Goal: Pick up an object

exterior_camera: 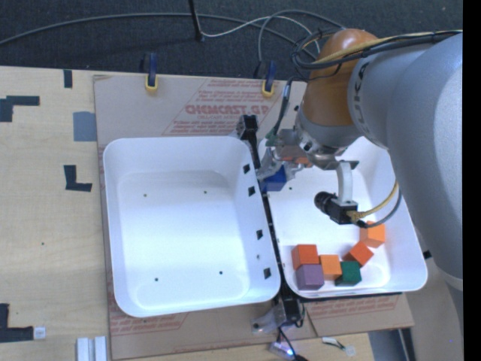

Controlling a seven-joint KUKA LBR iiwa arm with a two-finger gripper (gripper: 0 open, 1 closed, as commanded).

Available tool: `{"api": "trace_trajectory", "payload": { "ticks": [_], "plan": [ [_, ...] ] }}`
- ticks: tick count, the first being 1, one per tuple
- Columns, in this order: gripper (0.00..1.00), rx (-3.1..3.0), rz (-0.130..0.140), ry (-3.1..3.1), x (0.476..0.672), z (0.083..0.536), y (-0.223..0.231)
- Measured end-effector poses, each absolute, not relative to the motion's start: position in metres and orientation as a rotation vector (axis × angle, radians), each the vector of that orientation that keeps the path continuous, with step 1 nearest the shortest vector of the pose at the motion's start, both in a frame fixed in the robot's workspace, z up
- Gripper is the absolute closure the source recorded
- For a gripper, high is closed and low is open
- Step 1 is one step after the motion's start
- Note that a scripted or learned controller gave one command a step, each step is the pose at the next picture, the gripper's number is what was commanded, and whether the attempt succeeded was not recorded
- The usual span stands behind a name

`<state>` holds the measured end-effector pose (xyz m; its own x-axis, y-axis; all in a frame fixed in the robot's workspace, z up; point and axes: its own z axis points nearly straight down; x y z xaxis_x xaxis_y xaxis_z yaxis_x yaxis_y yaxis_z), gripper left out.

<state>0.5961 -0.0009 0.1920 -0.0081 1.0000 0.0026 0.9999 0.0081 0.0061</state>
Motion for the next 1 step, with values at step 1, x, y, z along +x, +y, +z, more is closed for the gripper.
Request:
{"api": "trace_trajectory", "payload": {
  "ticks": [1],
  "plan": [
    [1.00, 2.215, 0.004, 2.228, 0.5854, 0.2266, 0.0539]
  ]
}}
